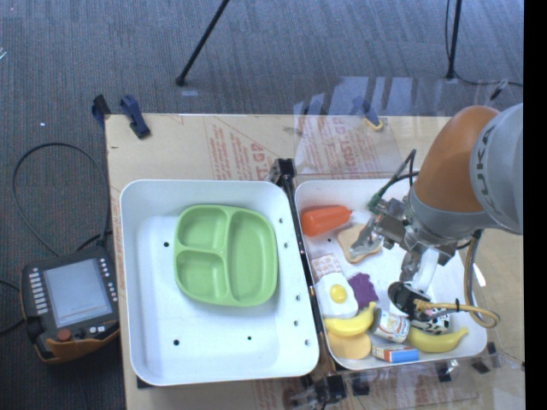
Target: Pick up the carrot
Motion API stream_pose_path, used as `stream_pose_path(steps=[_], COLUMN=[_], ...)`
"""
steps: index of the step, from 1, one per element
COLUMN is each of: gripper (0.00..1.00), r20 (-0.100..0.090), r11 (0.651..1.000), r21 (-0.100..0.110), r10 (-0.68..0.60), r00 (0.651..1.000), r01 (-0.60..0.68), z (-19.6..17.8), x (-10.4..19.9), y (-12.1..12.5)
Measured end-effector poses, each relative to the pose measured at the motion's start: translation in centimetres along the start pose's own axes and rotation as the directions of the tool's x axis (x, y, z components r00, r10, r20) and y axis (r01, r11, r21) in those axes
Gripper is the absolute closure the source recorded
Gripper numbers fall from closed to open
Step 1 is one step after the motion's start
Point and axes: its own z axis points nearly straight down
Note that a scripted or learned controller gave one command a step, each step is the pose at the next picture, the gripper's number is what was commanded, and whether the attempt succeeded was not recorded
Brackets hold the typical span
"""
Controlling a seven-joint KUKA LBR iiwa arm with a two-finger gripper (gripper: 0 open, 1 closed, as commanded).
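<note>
The carrot point(325, 219) is not yet picked up. It lies on its side on the floor of the right bin point(342, 183), in that bin's far-left corner, close to the wall it shares with the left bin point(145, 229), with nothing on top of it. So the whole grasp is left to do, and the lift after it.

The arm point(457, 173) reaches in over the right bin's right edge, its orange band high above the bin and the wrist bent down and toward the carrot. The gripper point(367, 244) hangs low over the far half of the right bin, above a slice of toy toast point(349, 244) that lies just beside the carrot's thick end. It is near the carrot but apart from it, and nothing shows held in it. Whether it is released or clenched I cannot tell from this slant. To my eye it needs to move toward the bin's far-left corner before closing.
</note>
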Motion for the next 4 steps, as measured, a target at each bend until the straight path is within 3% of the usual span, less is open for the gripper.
stream_pose_path(steps=[1,2,3,4], gripper=[0.00,0.00,0.00,0.00], r20=[0.004,-0.005,0.000,-0.007], r11=[0.988,0.955,0.888,0.863], r21=[0.006,-0.002,0.001,-0.008], r10=[0.153,0.298,0.460,0.506], r00=[0.988,0.955,0.888,0.863], r01=[-0.153,-0.298,-0.460,-0.506], z=[8.7,9.8,10.0,0.6], x=[0.2,-5.0,-1.4,-6.9], y=[4.4,-1.5,1.6,7.8])
